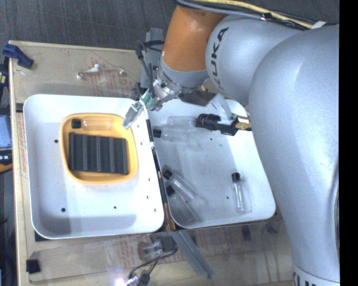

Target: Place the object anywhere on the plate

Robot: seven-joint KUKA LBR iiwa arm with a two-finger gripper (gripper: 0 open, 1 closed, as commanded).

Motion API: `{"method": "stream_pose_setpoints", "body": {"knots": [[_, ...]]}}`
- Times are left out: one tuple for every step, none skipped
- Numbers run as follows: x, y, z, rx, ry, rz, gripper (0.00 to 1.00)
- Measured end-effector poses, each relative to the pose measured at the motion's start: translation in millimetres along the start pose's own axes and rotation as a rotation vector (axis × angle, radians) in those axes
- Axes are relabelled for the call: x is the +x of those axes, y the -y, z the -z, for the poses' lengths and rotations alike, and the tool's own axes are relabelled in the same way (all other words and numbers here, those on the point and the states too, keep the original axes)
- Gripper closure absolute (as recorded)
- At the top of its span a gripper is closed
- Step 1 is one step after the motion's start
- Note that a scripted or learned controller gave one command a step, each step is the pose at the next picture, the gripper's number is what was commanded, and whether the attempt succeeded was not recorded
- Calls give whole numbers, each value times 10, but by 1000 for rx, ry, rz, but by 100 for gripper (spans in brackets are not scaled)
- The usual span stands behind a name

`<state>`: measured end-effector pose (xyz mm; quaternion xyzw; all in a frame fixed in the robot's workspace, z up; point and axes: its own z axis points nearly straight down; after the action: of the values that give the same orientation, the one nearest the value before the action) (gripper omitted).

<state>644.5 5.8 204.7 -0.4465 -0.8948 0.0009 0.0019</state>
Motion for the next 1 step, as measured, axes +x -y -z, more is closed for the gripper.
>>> {"method": "stream_pose_setpoints", "body": {"knots": [[1,-6,98,0,-1,1,100]]}}
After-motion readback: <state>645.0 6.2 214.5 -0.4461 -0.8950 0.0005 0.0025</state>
